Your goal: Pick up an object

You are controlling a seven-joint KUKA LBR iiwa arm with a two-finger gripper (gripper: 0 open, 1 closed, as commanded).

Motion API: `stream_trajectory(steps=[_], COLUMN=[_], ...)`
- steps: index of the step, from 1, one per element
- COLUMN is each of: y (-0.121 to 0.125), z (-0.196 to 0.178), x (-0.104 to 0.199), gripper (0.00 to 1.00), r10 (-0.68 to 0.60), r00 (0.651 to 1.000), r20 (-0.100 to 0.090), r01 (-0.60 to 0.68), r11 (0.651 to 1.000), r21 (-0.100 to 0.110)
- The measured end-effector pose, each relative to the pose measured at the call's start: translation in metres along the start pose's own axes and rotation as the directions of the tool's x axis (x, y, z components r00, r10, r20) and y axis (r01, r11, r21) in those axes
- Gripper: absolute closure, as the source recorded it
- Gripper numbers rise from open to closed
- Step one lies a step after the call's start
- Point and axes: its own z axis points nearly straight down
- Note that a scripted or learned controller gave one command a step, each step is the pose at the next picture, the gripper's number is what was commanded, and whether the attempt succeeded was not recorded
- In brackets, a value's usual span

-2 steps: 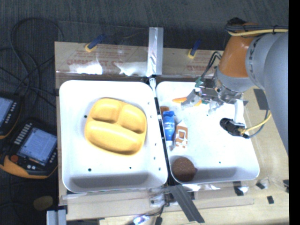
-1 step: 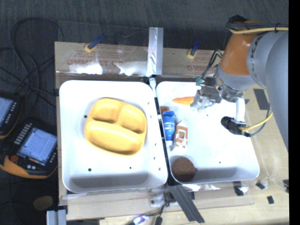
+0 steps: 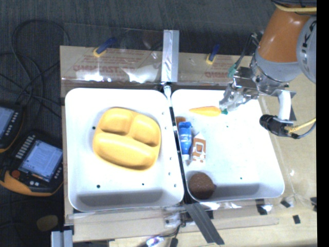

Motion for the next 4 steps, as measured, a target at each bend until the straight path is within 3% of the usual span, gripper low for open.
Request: stream_trajectory(steps=[1, 2, 3, 4], y=[0.000, 0.033, -0.025, 0.069], z=[0.000, 0.108, 0.091, 0.199], x=[0.000, -0.008, -0.077, -0.010], gripper=[0.00, 0.00, 0.00, 0.00], r10=[0.000, -0.063, 0.231, 0.114], r00=[1.000, 0.998, 0.973, 0.994], r20=[0.000, 0.000, 0.000, 0.001], r01=[0.000, 0.063, -0.231, -0.114], r11=[1.000, 0.998, 0.973, 0.993], r21=[0.001, 0.002, 0.002, -0.010])
